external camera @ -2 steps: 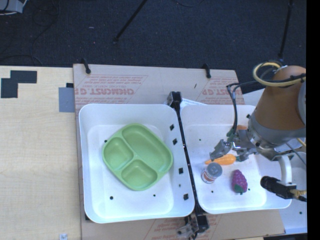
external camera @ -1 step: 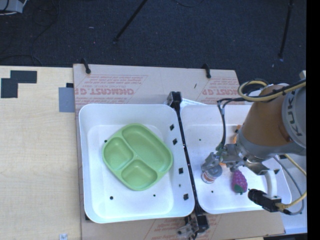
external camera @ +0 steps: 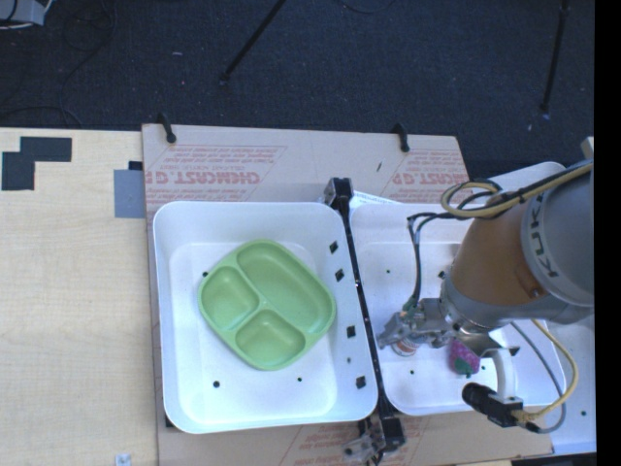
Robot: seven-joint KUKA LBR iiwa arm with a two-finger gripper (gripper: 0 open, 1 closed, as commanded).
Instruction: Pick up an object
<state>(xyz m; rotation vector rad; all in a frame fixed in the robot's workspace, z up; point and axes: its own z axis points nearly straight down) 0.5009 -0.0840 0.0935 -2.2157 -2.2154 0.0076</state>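
Now | gripper in right bin, open/shut unclear | purple obj just right of it.

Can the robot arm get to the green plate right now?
Probably yes. The green plate lies uncovered in the left bin, but the gripper is over the right bin, so it must cross the divider.

The flat brown cardboard sheet under the two white bins carries red printed lettering, upside down in this view. In the upper middle of the frame one print appears to read "CHEMCRZT. G.P"; a second, partly covered, sits to its right near the upper right bin corner. Faint red print also shows on the cardboard's bottom edge, illegible. White letters on the grey arm at right read "KUK".
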